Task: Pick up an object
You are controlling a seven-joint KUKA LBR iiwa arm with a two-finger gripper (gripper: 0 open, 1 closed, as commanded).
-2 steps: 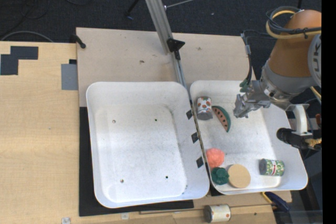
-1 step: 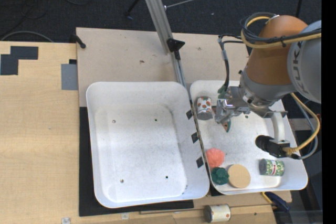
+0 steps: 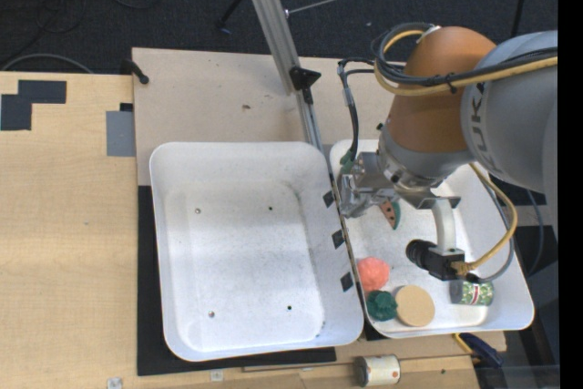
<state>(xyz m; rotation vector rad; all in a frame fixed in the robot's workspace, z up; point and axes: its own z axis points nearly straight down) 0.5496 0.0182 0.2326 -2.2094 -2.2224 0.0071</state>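
Two shallow white bins sit side by side on the bench. The left bin (image 3: 246, 250) is the larger in view. The right bin (image 3: 510, 310) is partly covered by my arm (image 3: 474, 123), which reaches in over it from the right, its orange band above the wrist.

A count of the loose objects in the right bin, largest first, gives five. One tan round disc (image 3: 416, 306) lies near the bin's front edge. One pink-orange ball (image 3: 373, 272) lies near the bin's left wall. One dark green ball (image 3: 382, 305) sits just in front of the pink one, touching or nearly touching the disc. One small green-and-white can (image 3: 474, 292) lies on its side towards the bin's front right corner. One small brown-and-red piece (image 3: 392, 214) shows at the wrist's lower edge; I cannot tell its shape.

One small cylinder (image 3: 378, 371), tan with a dark end, lies on the bench outside the bins, in front of the right one.

My gripper (image 3: 357, 194) hangs over the back left part of the right bin, close against the wall shared with the left bin. I cannot tell how far it stands open, as the wrist hides it from above. Nothing can be seen held in it. The brown-and-red piece is the nearest object, just beside it to the right; whether they touch I cannot tell. The other four objects lie apart from it, towards the front.
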